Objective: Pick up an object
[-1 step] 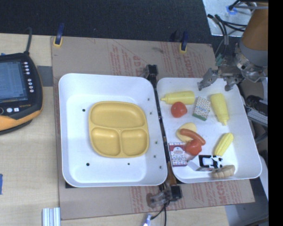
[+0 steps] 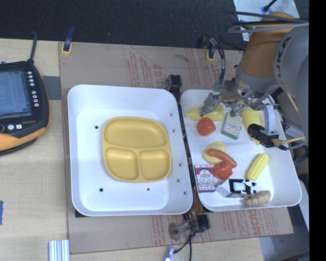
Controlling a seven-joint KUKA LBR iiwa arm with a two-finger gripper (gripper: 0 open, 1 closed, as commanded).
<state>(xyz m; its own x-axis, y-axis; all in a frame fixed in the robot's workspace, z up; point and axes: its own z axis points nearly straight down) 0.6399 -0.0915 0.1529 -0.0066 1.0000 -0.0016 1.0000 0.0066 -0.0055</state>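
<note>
While the grey arm (image 2: 285, 53) reaches in over the far edge of the right bin (image 2: 290, 184), its gripper (image 2: 224, 99) hangs low among the toys at that bin's far left corner, and whether its jaws are wide or closed I cannot tell; nothing can be made out between them.

Just beside the gripper lie a yellow piece (image 2: 212, 113), a red tomato (image 2: 206, 126) and a small speckled packet (image 2: 233, 125). The tomato looks the likeliest thing to take. It seems to be a light, hollow plastic toy, stiff but smooth and round, so it could roll or squirt out of a pinch; closing across its widest part from straight above would suit it best.

Towards the middle of the bin sits a hot dog (image 2: 219, 157) with a red piece (image 2: 223, 171) touching it, and a corn cob (image 2: 256, 166) lies near the right edge. By the near edge are a small red carton (image 2: 205, 178), a black-and-white toy (image 2: 241, 187) and a tan piece (image 2: 257, 198). The corn's ribbed length should offer a surer hold.

The left bin (image 2: 81, 145) carries a yellow divided plate (image 2: 137, 148), well apart from the gripper.
</note>
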